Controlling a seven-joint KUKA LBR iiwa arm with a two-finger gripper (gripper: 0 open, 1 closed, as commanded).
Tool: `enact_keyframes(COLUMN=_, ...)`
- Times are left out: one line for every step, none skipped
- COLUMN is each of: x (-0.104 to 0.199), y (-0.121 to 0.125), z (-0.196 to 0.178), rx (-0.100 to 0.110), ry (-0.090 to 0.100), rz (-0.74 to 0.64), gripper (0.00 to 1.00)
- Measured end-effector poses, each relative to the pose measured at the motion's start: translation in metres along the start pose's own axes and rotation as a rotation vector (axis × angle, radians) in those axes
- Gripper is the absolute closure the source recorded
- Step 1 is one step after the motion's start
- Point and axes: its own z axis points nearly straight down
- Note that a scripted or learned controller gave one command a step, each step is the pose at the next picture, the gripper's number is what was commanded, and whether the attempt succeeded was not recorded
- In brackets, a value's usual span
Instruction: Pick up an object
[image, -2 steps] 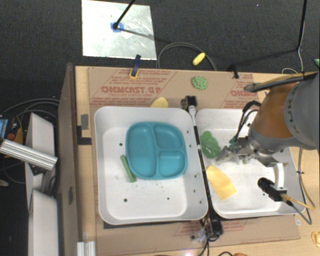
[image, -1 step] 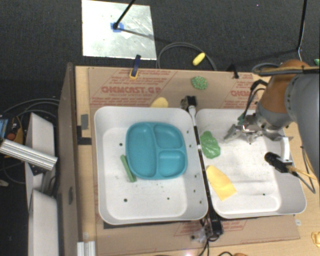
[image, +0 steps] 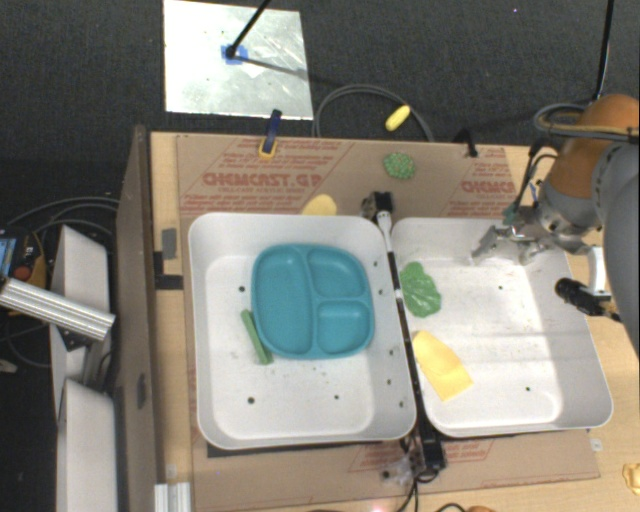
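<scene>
On the table (image: 160, 330) two white bins sit side by side, touching along their inner rims. The left bin (image: 215, 400) holds one teal divided plate (image: 311, 301) with three compartments, lying flat near the middle, and one thin green stick (image: 255, 336) just beside the plate's left edge, possibly touching it. The right bin (image: 540, 400) holds two things: a crumpled green leafy piece (image: 420, 289) close to the dividing rim, and below it a yellow wedge (image: 441, 365) lying tilted, apart from the green piece.

Behind the bins, on the cardboard sheet (image: 250, 180), lie one small green knobbly lump (image: 400, 166) and a pale yellow thing (image: 320, 206), half hidden by the left bin's far rim.

The arm (image: 585, 170) reaches in from the right, partly cut off by the edge. Its claw (image: 500, 243) hangs over the right bin's far corner, fingers spread apart and gripping nothing, well apart from both items there.
</scene>
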Motion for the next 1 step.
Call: enact_keyframes(x=0.0641, y=-0.1024, z=0.0029, rx=0.01, ry=0.003, rz=0.0, gripper=0.0)
